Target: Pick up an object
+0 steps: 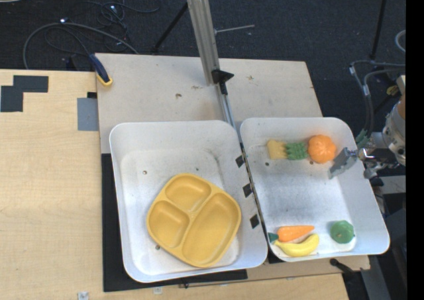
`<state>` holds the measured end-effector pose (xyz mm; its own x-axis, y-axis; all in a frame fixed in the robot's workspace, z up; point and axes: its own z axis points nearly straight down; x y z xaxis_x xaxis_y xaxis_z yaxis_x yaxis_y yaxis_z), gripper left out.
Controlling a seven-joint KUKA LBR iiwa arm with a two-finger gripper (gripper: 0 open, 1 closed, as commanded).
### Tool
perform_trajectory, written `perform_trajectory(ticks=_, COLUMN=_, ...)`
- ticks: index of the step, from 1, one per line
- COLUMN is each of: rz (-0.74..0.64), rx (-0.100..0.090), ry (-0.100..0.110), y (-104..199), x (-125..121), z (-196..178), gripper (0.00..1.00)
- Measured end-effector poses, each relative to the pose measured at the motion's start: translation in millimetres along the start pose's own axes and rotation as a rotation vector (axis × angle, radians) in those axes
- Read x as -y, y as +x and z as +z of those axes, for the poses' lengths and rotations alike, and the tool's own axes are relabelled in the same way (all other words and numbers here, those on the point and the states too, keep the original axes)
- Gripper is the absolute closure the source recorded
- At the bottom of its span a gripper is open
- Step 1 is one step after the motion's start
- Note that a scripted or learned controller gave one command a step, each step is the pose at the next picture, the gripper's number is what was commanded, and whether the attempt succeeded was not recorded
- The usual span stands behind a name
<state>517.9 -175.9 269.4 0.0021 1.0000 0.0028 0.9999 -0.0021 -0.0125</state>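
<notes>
While the arm [397, 134] reached in from three o'clock, the claw [344, 161] hung over the right bin's [298, 199] three o'clock rim, a grey wedge pointing down toward seven o'clock. Whether it stood wide or narrow I could not tell from this slanted view, and nothing showed gripped in it.

Just off the claw, at about ten o'clock from it, sat the orange [322, 148], close but apart from the grey tip. Touching the orange on its nine o'clock side lay a small green piece [297, 151], and against that, further toward nine o'clock, a pale yellow piece [276, 150], the three in a row across the bin's twelve o'clock end.

Down at six o'clock from the claw, in the bin's near corner, rested a green round object [342, 231]. At nine o'clock from that one lay a carrot [295, 232], with a banana [299, 246] tucked just under it at six o'clock, the two touching.

Across the divider, at nine o'clock, the left bin [132, 159] held a yellow divided plate [193, 218] with three compartments, lying flat toward the bin's six o'clock side. Both bins sat on the pale bench [265, 87], where a metal post [204, 34] rose at twelve o'clock.
</notes>
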Motion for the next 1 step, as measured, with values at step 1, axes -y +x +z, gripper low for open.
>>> perform_trajectory(ticks=1, rz=-0.002, rx=0.002, ry=-0.009, y=0.0, x=-1.7, z=-4.9, gripper=0.0)
